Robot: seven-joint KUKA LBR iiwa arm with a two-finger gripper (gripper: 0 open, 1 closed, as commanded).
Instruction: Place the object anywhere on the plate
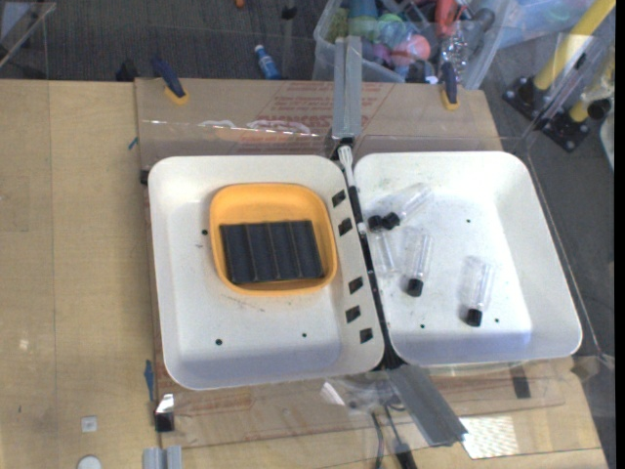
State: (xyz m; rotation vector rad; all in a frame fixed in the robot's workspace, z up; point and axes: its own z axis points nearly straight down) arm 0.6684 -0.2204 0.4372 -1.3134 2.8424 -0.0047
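An orange plate (274,199) with rounded corners sits in the left white bin (186,311), a little toward the back. A black ribbed rectangular object (271,251) lies flat on the plate and covers most of its front half. In the right white bin (513,213) lie several clear vials with black caps: one (403,206) is near the divider at the back, one (417,260) is in the middle, and one (476,289) is further right.
A narrow divider with black tabs (354,262) runs between the two bins. Behind them stands a grey post (344,91), on a brown cardboard sheet (254,106). A clear tub of colourful toys (420,13) sits at the back.
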